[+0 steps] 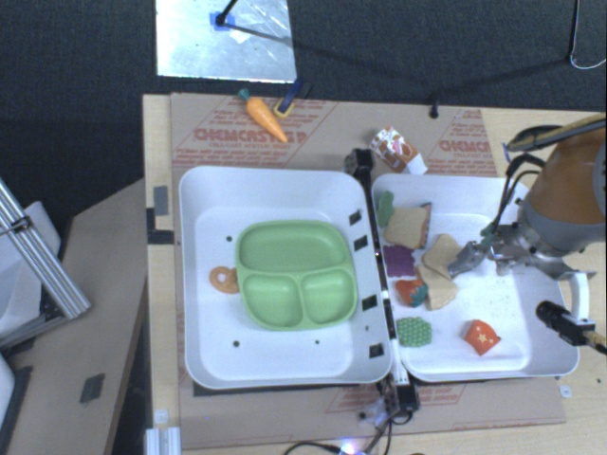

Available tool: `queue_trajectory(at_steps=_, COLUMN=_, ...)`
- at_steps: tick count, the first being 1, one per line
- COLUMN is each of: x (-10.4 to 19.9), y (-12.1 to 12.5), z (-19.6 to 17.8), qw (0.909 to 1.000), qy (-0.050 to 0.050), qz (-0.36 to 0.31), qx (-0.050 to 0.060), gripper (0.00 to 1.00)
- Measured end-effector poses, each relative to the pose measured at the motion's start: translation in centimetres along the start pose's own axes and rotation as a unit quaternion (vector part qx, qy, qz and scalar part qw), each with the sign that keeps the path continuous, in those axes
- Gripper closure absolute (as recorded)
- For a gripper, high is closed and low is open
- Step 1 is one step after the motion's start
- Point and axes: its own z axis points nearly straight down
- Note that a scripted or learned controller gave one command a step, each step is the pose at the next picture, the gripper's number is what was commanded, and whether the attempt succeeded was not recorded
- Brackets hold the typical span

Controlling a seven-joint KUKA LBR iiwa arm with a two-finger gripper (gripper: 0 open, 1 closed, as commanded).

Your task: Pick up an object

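Camera view showed the gripper (465,259) low in the right bin (545,354), touching a tan piece (442,252); its grip could not be told. Likely the reach step; next, a clean closure.

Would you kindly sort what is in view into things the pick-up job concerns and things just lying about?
Job:
gripper, over the right bin
tan pieces beside it
red block
green disc

Lying about:
green tray and orange ring, left bin
carrot and carton, behind the bins
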Motion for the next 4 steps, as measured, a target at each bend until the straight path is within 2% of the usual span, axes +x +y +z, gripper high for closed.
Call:
queue_trajectory(at_steps=1, x=0.0, y=0.4, z=4.0, qw=1.0000, qy=-0.001, qz=0.000, qx=-0.006, gripper=0.00)
queue_trajectory(at_steps=2, x=0.0, y=0.2, z=3.1, qw=1.0000, qy=-0.001, qz=0.000, qx=-0.004, gripper=1.00)
queue_trajectory(at_steps=4, x=-0.8, y=-0.2, z=-7.0, qw=1.0000, qy=-0.001, qz=0.000, qx=-0.004, gripper=1.00)
